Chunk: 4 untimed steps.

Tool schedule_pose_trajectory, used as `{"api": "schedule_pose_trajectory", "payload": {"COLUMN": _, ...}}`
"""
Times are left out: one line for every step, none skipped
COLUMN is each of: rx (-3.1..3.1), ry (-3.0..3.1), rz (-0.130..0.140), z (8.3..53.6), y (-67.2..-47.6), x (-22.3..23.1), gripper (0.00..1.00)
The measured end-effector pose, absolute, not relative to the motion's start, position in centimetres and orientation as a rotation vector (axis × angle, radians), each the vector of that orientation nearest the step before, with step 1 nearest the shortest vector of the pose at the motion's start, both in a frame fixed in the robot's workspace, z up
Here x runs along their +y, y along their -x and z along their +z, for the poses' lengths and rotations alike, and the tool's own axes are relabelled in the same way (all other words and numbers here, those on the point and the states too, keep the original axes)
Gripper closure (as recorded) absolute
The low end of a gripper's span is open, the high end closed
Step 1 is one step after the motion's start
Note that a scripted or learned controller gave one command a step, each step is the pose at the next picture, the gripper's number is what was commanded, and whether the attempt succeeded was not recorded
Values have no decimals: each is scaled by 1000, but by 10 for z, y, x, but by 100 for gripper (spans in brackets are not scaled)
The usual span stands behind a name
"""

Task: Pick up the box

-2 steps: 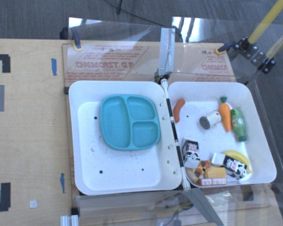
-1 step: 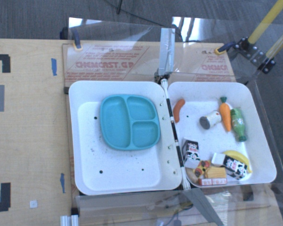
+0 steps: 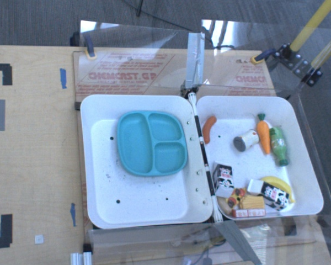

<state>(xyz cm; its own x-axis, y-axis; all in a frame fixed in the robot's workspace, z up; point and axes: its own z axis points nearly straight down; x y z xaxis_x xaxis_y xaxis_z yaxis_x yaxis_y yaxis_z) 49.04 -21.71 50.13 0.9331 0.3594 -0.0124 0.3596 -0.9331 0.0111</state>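
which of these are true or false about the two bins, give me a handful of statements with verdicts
1. The teal divided plate lies in the left bin. True.
2. The carrot lies in the left bin. False: it lies in the right bin, beside the green bottle.
3. The banana is near the right bin's front right corner. True.
4. The cow-print box sits on the plate. False: it lies in the right bin, near the divider between the bins.
5. The sausage lies in the right bin. True.

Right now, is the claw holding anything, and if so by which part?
Nothing is seen held. Both small cow-print boxes lie loose in the right bin, among the carrot and green bottle.
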Motion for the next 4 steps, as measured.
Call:
{"api": "schedule_pose_trajectory", "payload": {"rx": 576, "ry": -3072, "rz": -15, "z": 511, "y": -492, "x": -217, "gripper": 100}}
{"api": "schedule_pose_trajectory", "payload": {"rx": 580, "ry": -3069, "rz": -14, "z": 521, "y": -493, "x": -216, "gripper": 100}}
{"api": "schedule_pose_trajectory", "payload": {"rx": 584, "ry": -3066, "rz": -13, "z": 532, "y": -494, "x": -215, "gripper": 100}}
{"api": "schedule_pose_trajectory", "payload": {"rx": 588, "ry": -3062, "rz": -13, "z": 542, "y": -496, "x": -214, "gripper": 100}}
